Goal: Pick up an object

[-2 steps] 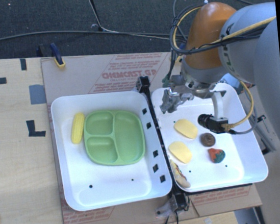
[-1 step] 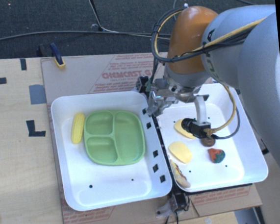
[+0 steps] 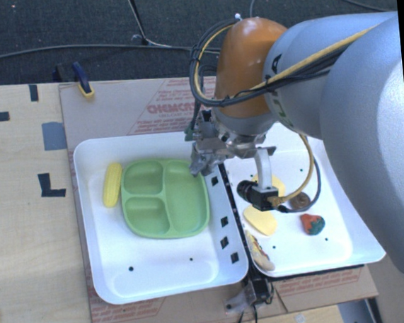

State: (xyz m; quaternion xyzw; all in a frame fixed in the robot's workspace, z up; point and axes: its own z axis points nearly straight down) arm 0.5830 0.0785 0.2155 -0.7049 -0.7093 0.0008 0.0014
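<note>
My fingers (image 3: 199, 163) hang above the green tray's (image 3: 164, 200) corner, where the two white bins (image 3: 163, 274) meet; spread or pressed together, I cannot tell. A corn cob (image 3: 112, 185) lies beside the tray. Beyond the wooden surface's (image 3: 24, 231) far edge, dark carpet (image 3: 47, 30).

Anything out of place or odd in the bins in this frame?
Nothing spilled or broken. The green tray lies slightly askew in the left bin, and a pale food piece sits against the left wall of the right bin.
</note>
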